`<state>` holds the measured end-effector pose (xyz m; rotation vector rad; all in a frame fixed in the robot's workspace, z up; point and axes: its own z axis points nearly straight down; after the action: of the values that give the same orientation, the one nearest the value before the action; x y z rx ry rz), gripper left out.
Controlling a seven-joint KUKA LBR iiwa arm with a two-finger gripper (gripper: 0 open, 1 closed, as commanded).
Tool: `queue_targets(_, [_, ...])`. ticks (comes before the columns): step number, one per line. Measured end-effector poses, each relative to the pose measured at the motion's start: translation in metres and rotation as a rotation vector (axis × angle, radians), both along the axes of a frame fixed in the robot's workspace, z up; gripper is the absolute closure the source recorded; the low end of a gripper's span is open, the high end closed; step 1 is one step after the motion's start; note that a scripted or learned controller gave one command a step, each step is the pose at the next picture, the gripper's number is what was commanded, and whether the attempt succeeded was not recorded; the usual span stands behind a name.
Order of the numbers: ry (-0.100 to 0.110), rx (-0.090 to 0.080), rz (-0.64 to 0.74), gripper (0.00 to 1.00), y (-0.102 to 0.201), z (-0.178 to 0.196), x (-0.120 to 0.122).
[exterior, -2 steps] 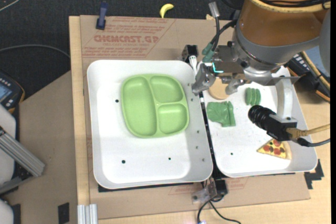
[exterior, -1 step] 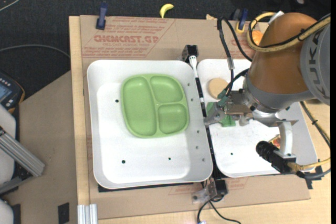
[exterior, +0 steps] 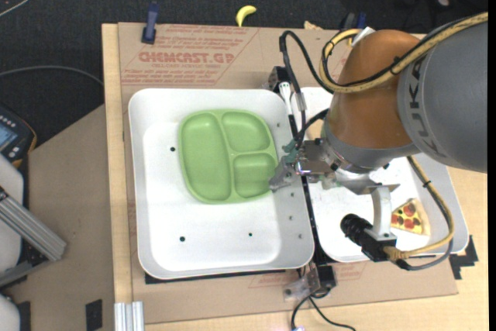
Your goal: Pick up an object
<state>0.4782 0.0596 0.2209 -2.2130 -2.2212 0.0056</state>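
A green divided plate (exterior: 225, 155) lies flat in the left white bin (exterior: 155, 244), in its upper middle part. A toy pizza slice (exterior: 408, 217) rests in the right white bin (exterior: 341, 248), near its right side. My gripper (exterior: 283, 173) hangs low at the plate's right edge, just over the seam between the two bins. It looks to be touching or nearly touching the plate's rim. The grey arm with its orange band (exterior: 372, 101) covers most of the right bin.
Both bins stand on a brown cardboard sheet (exterior: 194, 54). A blue clamp (exterior: 149, 23) and a small yellow banana (exterior: 246, 13) sit at the sheet's far edge. A black cylinder (exterior: 364, 236) and cables hang off the arm over the right bin.
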Motion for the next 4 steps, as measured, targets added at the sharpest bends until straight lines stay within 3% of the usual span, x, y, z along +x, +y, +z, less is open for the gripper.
queue_targets(1, [-0.005,-0.001,-0.004,1.00,-0.002,0.012,0.001])
queue_targets(2, [-0.028,0.002,-0.002,1.00,-0.008,0.179,0.003])
queue_targets(3, [-0.012,-0.002,-0.003,1.00,-0.008,0.188,0.002])
queue_targets(4, [0.001,-0.002,0.003,1.00,0.061,0.135,0.000])
